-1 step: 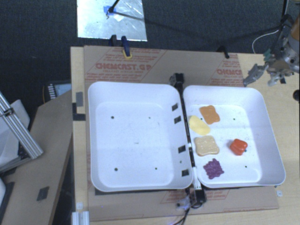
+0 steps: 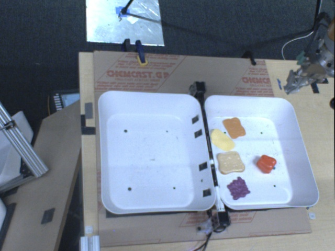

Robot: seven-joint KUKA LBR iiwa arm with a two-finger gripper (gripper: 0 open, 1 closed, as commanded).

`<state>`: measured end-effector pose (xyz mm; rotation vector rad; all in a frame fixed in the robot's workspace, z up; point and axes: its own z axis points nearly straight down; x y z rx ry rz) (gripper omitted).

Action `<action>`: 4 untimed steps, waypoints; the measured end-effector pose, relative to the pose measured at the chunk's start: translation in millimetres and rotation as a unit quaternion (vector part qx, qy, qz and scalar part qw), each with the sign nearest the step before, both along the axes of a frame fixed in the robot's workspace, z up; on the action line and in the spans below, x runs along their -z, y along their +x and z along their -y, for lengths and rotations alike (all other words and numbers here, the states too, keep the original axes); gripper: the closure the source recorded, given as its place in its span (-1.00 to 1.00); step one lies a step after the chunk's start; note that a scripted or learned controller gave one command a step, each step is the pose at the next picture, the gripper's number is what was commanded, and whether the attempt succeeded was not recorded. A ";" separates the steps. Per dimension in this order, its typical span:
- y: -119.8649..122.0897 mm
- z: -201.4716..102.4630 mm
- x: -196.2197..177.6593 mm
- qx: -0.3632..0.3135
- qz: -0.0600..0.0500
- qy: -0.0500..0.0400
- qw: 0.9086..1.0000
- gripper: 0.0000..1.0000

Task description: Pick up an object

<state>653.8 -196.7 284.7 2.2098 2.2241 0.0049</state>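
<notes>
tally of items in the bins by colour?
Orange: 1, orange piece
Yellow: 1, yellow piece
Tan: 1, toast slice
Red: 1, red pepper
Purple: 1, grape bunch
Total: 5, all in the right bin.

White bins (image 2: 152, 101); orange slab (image 2: 234, 127), yellow piece (image 2: 222, 140), tan toast (image 2: 231, 162), red-orange pepper (image 2: 266, 163), purple cluster (image 2: 238, 187), possibly grapes.

I see five toy foods lying flat in the right bin (image 2: 293, 120): an orange slice (image 2: 234, 127) farthest back, a yellow piece (image 2: 222, 140) just left of it, tan toast (image 2: 230, 162), a red pepper (image 2: 266, 163) right of the toast, purple grapes (image 2: 238, 187) nearest
</notes>
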 end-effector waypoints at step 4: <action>-166.7 -189.5 -250.5 -0.003 -0.001 0.002 1.000 1.00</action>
